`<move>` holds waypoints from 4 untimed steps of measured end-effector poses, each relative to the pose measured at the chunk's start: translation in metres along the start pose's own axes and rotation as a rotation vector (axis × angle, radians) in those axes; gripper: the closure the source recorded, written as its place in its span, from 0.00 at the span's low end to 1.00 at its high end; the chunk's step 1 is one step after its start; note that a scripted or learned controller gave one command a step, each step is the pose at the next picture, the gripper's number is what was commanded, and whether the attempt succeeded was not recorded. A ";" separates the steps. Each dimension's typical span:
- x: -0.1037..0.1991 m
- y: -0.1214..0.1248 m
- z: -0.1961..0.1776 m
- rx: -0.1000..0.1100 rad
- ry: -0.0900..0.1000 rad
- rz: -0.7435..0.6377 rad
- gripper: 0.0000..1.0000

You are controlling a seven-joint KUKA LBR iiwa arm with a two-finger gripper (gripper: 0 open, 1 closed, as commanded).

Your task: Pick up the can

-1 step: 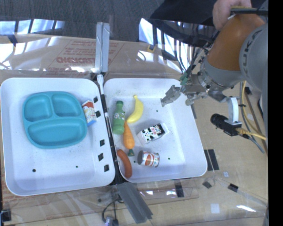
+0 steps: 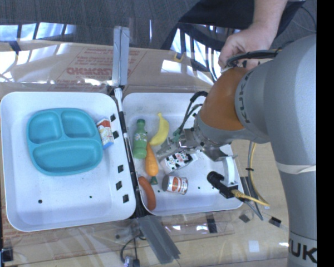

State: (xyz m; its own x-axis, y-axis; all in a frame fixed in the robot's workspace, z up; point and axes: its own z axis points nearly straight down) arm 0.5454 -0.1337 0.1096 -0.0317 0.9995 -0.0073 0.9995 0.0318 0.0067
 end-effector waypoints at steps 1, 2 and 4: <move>-0.027 -0.051 0.003 -0.030 -0.006 -0.237 0.00; -0.007 -0.063 -0.009 -0.014 -0.002 -0.149 0.00; -0.001 -0.063 -0.001 -0.012 -0.001 -0.346 0.00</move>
